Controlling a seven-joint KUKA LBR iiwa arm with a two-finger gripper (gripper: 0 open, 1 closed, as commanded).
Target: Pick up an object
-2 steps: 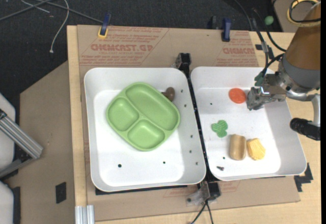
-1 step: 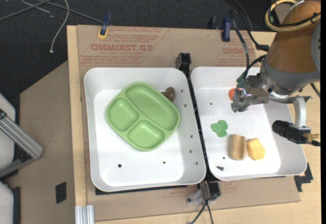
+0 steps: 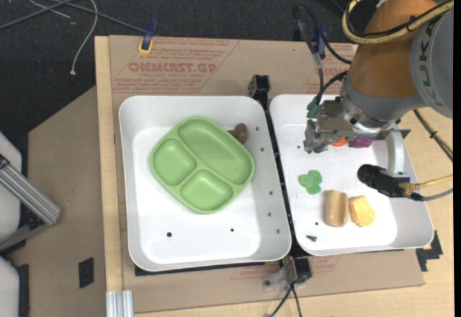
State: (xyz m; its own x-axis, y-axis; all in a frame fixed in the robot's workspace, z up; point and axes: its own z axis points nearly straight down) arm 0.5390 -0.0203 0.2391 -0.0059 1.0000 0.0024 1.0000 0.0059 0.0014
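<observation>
Gripper (image 3: 319,137) low over upper part of right bin (image 3: 288,164); can't tell its opening or any hold. Green leaf (image 3: 310,181), bread roll (image 3: 334,207), yellow piece (image 3: 361,211) lie lower right. Best: centre over the roll, descend straight, close across its narrow width.

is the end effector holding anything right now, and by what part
It cannot be told. The end effector hangs over the right bin, and nothing is visible between its tips. The green piece, tan piece and yellow piece lie apart from it.
</observation>
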